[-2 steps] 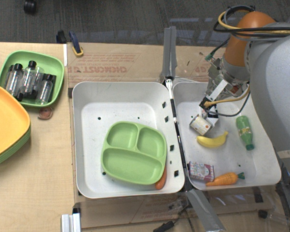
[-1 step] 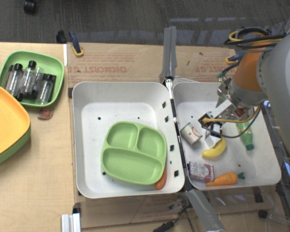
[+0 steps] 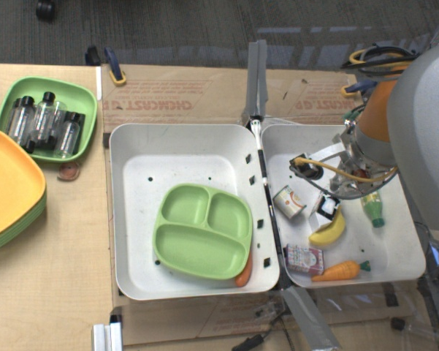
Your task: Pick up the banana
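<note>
Where two bins [image 3: 124, 218] sit, one banana [image 3: 329, 231] — one carrot [image 3: 337, 270]

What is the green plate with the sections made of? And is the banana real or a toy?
The green plate looks like smooth molded plastic: one even color, rounded dividers, a soft sheen. The banana could be a toy: its yellow skin looks very uniform and slightly glossy, with no brown spots, but from this far I can't say for sure. The bin under the plate looks like matte white plastic.

Crowded right bin, open left bin

The curved yellow banana [image 3: 329, 229] is hemmed by a small black-and-white box [image 3: 326, 208] touching above, an orange carrot [image 3: 338, 271] below.
</note>
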Available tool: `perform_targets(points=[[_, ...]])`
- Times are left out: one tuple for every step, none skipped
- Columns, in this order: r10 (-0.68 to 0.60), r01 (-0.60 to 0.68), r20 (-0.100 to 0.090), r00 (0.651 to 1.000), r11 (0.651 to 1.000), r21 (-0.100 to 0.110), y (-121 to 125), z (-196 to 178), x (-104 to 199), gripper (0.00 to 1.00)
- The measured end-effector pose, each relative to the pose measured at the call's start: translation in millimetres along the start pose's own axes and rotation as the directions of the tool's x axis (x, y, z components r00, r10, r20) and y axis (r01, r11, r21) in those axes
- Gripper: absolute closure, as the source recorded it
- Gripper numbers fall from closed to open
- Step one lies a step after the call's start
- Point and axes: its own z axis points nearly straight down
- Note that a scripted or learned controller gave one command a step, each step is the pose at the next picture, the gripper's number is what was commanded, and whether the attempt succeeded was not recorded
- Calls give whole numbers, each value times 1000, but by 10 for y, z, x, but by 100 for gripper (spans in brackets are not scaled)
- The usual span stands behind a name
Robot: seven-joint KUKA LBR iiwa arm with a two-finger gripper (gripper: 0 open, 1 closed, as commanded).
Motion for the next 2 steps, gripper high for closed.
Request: perform_targets(points=[[-57,57,-20,998,998,-7,216,58,-570,100],[-3,2,24,1000,1000,13,1020,270,-321,100]])
